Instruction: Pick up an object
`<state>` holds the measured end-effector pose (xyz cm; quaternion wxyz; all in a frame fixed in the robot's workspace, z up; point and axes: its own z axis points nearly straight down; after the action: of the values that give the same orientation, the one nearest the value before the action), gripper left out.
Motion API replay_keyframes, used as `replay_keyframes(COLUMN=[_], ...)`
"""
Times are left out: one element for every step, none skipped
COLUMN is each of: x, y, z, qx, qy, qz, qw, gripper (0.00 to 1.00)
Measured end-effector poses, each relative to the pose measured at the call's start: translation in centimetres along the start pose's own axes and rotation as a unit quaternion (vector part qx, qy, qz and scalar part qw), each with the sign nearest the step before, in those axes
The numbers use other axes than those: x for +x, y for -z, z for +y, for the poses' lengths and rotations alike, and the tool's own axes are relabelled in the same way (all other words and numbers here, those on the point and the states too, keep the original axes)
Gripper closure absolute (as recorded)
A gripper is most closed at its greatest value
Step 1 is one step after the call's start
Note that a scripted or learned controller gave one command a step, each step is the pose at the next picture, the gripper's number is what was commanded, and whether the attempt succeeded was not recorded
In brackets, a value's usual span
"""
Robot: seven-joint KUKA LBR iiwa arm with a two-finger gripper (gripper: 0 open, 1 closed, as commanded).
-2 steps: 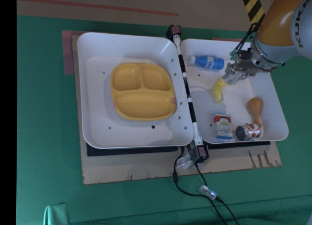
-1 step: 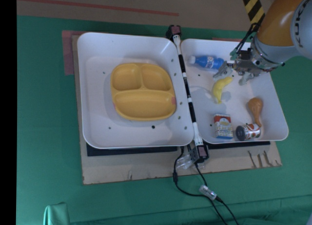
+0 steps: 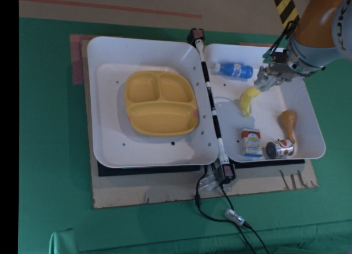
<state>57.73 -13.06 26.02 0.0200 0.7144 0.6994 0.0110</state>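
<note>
Can point(image 3: 280, 149), box point(image 3: 252, 142), pear, banana, bottle share right bin point(image 3: 311, 121); fingers' point(image 3: 264, 84) state unclear.

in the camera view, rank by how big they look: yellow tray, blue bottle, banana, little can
1. yellow tray, by far the largest
2. blue bottle
3. banana, close to the bottle, so unsure
4. can, smallest

A yellow banana point(image 3: 248, 100) lies flat in the right bin point(image 3: 308, 116), curved, one tip pointing toward the bin's far side — that tip sits right beneath the claw point(image 3: 266, 84). Relative to the banana: a blue bottle point(image 3: 233, 70) lies on its side just beyond, a small red-and-white box point(image 3: 251, 141) and a tipped can point(image 3: 280, 149) nearer the camera, a brown pear-shaped piece point(image 3: 287, 122) to the right.
</note>
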Motion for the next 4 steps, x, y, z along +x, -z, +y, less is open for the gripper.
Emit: replay_keyframes(x=[-5.7, -5.7, -5.7, -6.0], y=[2.6, 2.6, -6.9, -5.2], z=[10.6, 10.6, 4.8, 5.1], qx=[0.016, 0.016, 0.015, 0.008], qy=[0.008, 0.008, 0.008, 0.005], qz=[0.003, 0.002, 0.002, -0.001], qw=[0.9998, 0.9998, 0.9999, 1.0000], gripper=[1.00, 0.00, 0.00, 1.00])
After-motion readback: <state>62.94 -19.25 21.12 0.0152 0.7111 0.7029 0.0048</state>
